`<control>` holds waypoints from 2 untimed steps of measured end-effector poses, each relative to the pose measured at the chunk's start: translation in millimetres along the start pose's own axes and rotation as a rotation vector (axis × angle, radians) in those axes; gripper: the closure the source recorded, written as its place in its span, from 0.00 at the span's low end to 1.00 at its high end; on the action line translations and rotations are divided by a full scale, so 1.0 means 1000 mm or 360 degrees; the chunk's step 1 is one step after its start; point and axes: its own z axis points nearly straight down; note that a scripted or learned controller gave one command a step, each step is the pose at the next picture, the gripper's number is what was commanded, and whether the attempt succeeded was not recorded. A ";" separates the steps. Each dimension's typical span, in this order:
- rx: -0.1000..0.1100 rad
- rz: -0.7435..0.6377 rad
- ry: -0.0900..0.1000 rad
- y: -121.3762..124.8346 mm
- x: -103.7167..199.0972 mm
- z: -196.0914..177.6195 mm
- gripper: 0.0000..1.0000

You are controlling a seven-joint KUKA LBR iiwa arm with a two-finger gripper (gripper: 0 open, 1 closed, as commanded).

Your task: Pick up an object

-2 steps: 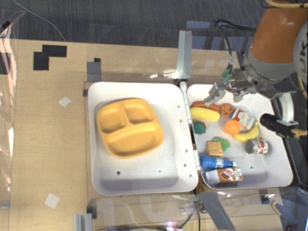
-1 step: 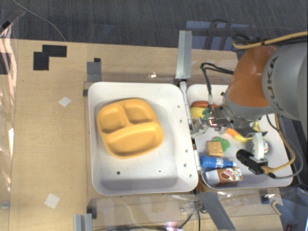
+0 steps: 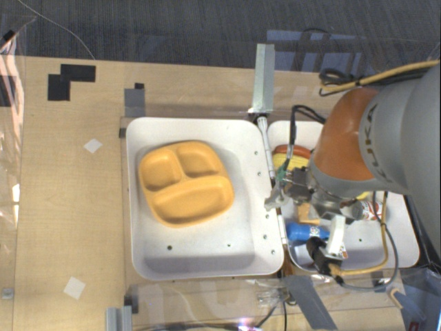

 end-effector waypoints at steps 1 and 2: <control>0.0000 0.0307 0.0000 -0.008 0.033 0.000 0.00; -0.0002 0.0063 -0.0001 0.011 0.054 0.000 0.00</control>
